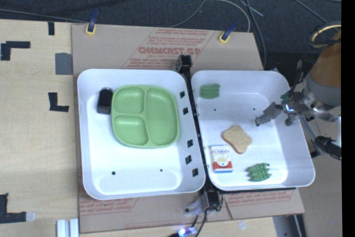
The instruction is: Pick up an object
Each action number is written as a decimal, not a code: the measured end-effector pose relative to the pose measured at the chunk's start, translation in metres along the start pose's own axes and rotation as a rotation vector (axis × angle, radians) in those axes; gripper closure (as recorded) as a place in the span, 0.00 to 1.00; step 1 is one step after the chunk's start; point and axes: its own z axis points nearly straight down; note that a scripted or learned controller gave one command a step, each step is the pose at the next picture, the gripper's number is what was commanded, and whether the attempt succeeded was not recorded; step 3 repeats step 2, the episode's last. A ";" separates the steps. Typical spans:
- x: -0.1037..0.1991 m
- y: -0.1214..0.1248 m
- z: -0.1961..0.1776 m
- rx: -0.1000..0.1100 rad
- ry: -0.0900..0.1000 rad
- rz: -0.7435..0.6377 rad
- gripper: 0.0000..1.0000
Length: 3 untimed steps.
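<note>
The nearest candidate for picking is the tan slice of toy bread (pixel 237 139), lying flat near the middle of the right bin (pixel 244 94), untouched. The gripper (pixel 265 117) hangs at about two o'clock from it, above the bin floor near the right wall, and whether its fingers are spread or pressed together I cannot tell; nothing is visibly between them. This looks like the approach step, with no grasp made yet. The next move likely calls for shifting toward eight o'clock over the bread and descending. At six o'clock from the bread, just beside it, lies a small red-and-white carton (pixel 221 159); a green pea-pod-like toy (pixel 258 172) sits at five o'clock, and a green ridged piece (pixel 209 91) at eleven o'clock. Well apart at nine o'clock, the left bin (pixel 91 169) holds a green divided plate (pixel 145 116) and a black block (pixel 104 100).
</note>
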 end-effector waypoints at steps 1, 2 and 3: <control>-0.005 0.003 0.046 -0.001 0.000 0.000 0.00; -0.006 0.004 0.083 -0.007 -0.001 0.001 0.00; -0.006 0.004 0.083 -0.007 -0.001 0.001 0.00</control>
